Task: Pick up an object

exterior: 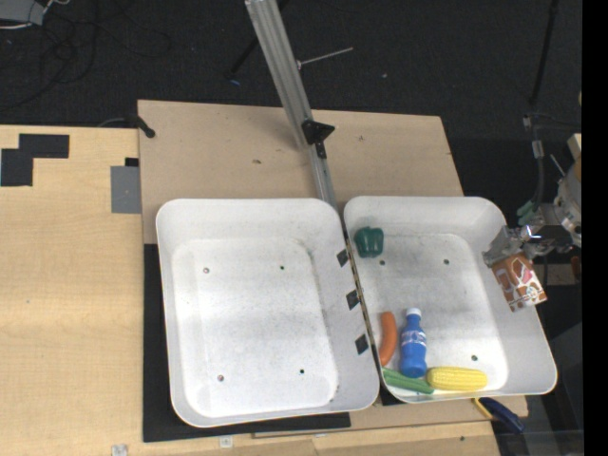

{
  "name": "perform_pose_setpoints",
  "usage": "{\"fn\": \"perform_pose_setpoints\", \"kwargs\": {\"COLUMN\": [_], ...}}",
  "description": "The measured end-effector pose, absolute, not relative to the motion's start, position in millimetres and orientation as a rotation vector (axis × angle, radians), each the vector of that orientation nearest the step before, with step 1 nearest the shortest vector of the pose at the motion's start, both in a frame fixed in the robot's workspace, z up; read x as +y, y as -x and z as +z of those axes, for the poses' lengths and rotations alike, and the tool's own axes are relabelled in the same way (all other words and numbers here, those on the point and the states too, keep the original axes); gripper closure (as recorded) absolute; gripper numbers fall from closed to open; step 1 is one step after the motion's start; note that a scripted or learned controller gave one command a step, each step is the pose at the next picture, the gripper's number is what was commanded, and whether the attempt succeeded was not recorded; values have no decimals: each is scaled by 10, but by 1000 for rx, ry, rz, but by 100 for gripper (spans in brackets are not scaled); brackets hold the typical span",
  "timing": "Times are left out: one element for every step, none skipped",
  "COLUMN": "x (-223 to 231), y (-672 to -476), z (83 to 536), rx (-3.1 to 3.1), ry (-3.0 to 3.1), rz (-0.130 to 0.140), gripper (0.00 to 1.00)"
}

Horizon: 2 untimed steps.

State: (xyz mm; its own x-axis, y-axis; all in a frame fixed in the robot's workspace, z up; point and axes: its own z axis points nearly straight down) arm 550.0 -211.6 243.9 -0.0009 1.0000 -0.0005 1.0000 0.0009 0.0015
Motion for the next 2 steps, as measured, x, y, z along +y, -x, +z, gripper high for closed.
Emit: {"fn": "perform_pose_setpoints", "kwargs": {"x": [-1488,-1057], "y": [-5619,-5700], "z": [2427,2346], "rx": [2231,2230], "ry": [-2218,-2220], "rz": [1,-2], "gripper": [100,100]}}
